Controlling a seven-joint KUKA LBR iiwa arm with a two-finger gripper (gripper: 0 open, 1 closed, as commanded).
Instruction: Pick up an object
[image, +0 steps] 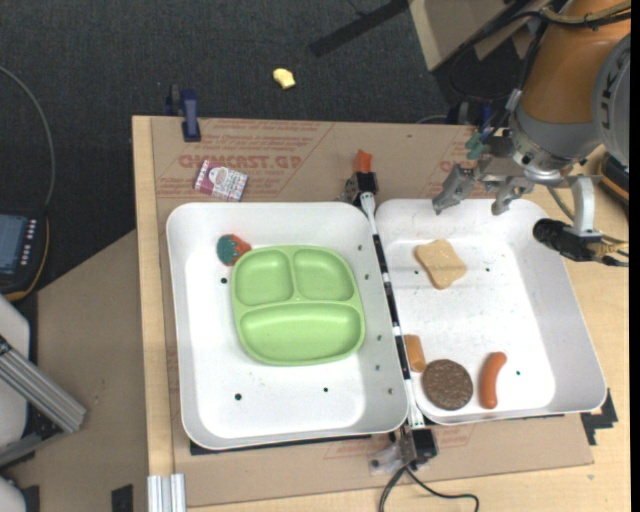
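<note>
My gripper (473, 196) hangs above the far edge of the right bin (560, 300), its two fingers spread apart with nothing between them. A tan slice of toast (441, 263) lies in that bin a short way nearer than the gripper. Along the bin's near side lie a brown round patty (446, 384), an orange-red sausage (490, 380) and a small tan stick (414, 353). In the left bin (200, 330) rests a green divided plate (296, 303), and a small teal and red toy (233, 248) sits by its far left corner.
A pink and white packet (220, 179) lies on the cardboard behind the left bin. A blue clamp (188, 112) and an orange-topped clamp (363, 178) stand at the board's far edge. A yellow scrap (285, 77) is on the dark floor beyond.
</note>
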